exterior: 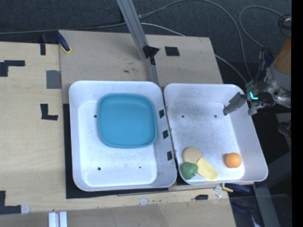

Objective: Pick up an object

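An orange ball (233,160) lies in the near right corner of the right bin (208,94). Left of the ball, a yellow piece (207,169), a tan round piece (191,153) and a green piece (188,170) huddle together, touching. The claw (241,103) hangs at that bin's far right rim, well apart from the ball; whether it is wide or narrow cannot be told. A blue plate (127,120) sits in the left bin (85,174).

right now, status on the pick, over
Gripper over right bin's far right rim, nothing between the jaws. Orange ball, yellow piece, tan piece, green piece at near edge. Path clear.
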Tool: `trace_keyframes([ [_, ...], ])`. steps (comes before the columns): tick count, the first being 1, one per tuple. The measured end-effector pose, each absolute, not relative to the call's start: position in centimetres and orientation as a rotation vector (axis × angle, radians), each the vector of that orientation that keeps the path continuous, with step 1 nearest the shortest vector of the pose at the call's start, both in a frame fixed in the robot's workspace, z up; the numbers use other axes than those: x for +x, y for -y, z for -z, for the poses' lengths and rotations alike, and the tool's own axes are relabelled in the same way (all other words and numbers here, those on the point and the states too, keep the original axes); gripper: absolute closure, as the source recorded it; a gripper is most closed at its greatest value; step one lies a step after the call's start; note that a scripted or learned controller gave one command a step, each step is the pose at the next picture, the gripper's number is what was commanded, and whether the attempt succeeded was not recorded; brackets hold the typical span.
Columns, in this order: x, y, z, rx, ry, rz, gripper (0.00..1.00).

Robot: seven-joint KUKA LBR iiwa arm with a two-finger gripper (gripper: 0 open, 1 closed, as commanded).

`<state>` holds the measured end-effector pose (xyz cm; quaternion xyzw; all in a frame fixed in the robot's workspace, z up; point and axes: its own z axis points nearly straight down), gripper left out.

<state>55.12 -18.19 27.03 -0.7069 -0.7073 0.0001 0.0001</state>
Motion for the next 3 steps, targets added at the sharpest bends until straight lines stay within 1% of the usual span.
trace_keyframes([
  [1,55.1,18.2,-27.0,-2.221,2.222,0.0,0.0],
  [2,55.9,18.7,-21.7,-2.219,2.22,-0.003,0.0],
  [3,55.7,19.3,-17.3,-2.22,2.22,-0.002,0.0],
])
